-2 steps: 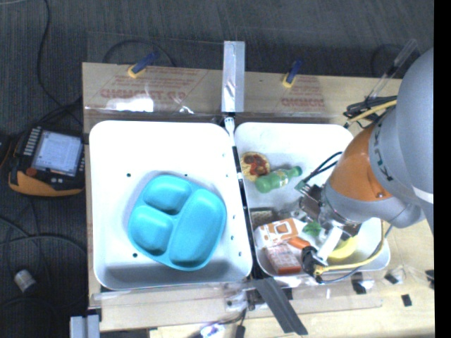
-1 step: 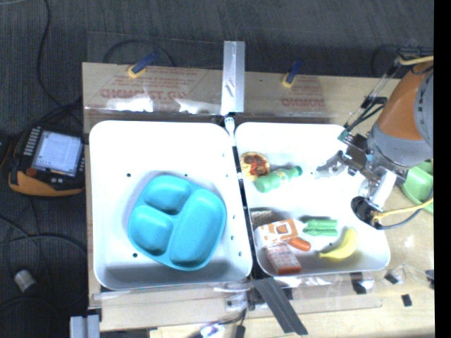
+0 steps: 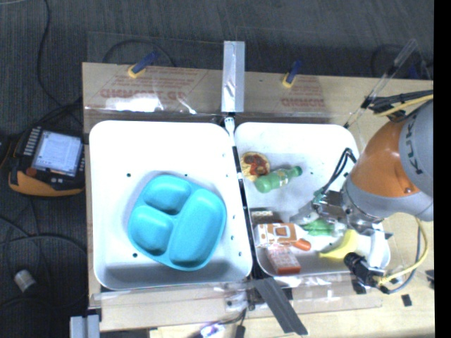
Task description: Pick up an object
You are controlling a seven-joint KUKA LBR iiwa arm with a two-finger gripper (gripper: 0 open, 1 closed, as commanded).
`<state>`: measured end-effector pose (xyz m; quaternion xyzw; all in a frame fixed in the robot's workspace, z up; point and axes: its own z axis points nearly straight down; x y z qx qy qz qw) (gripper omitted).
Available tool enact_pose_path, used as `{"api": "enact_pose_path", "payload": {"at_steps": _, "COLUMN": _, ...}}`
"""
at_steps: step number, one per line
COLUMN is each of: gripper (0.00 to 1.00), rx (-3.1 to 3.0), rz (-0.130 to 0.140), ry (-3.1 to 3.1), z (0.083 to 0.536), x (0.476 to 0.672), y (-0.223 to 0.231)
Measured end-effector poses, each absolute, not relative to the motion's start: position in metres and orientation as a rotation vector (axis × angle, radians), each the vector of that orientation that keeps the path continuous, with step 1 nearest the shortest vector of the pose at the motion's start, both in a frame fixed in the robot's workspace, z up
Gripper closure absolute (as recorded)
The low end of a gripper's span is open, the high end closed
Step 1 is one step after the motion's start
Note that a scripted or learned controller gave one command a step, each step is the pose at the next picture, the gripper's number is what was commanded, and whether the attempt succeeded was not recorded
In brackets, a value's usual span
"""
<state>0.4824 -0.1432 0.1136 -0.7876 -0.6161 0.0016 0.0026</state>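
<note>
Two white bins sit side by side; the left bin [image 3: 113, 189] holds a smooth blue plastic tray [image 3: 176, 220] with three rounded compartments. The right bin [image 3: 310, 136] holds the pickable clutter: a glossy green bottle [image 3: 276, 179] on its side, a small round patterned packet [image 3: 254, 164] touching it, a flat orange box [image 3: 278, 234], a curved yellow banana [image 3: 341, 246]. The gripper [image 3: 330, 215] hangs low among these, near the banana; whether it is open or grips anything I cannot tell. I judge the step as reaching for a grasp; next, close and lift straight
</note>
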Motion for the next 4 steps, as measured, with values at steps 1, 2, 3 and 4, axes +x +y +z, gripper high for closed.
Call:
{"api": "enact_pose_path", "payload": {"at_steps": 1, "gripper": 0.00, "rx": -2.184, "rz": 0.001, "ry": -2.256, "z": 0.216, "x": 0.484, "y": -0.130}}
{"api": "enact_pose_path", "payload": {"at_steps": 2, "gripper": 0.00, "rx": -2.133, "rz": -0.006, "ry": -2.321, "z": 0.090, "x": 0.487, "y": -0.186}}
{"api": "enact_pose_path", "payload": {"at_steps": 3, "gripper": 1.00, "rx": -2.129, "rz": -0.009, "ry": -2.320, "z": 0.098, "x": 0.487, "y": -0.184}}
{"api": "enact_pose_path", "payload": {"at_steps": 4, "gripper": 1.00, "rx": -2.292, "rz": 0.005, "ry": -2.148, "z": 0.216, "x": 0.514, "y": -0.137}}
